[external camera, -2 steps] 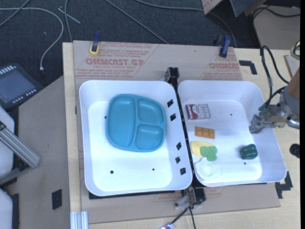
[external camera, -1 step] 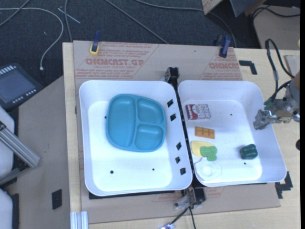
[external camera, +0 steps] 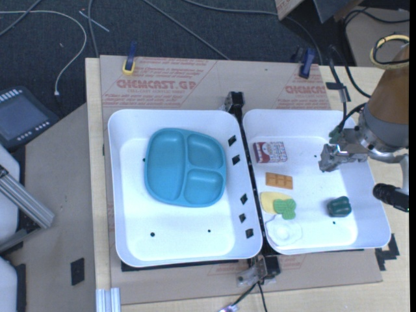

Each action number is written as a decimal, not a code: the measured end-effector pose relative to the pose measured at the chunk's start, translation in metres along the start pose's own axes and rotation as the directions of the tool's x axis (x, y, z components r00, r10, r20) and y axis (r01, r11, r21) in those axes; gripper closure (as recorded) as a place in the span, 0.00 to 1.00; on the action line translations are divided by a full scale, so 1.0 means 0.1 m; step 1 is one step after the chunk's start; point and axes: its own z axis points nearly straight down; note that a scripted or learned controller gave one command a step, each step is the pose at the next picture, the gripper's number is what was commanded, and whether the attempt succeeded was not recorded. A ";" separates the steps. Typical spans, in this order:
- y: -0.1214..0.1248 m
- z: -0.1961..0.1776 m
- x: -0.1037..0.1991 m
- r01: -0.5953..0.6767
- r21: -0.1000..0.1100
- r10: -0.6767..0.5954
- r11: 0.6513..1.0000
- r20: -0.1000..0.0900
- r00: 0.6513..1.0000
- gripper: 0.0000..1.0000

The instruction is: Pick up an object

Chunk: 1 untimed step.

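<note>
My gripper hangs over the right bin, near its upper right part, with bare white floor below it. Several small objects lie in this bin. A red-and-white packet is left of the gripper. Below the packet lies an orange cracker. A yellow piece and a green leafy piece touch each other near the bin's left wall. A white lump sits at the front left. A dark green object rests below the gripper, apart from it.
The left bin holds a blue divided plate. A black divider with clips runs between the bins. The grey arm with its orange band comes in from the right. Cables lie beyond the bench's far edge.
</note>
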 end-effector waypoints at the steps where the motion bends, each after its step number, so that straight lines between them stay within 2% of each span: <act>1: 0.24 -0.03 0.60 0.000 -0.002 0.000 1.000 0.001 1.000 1.00</act>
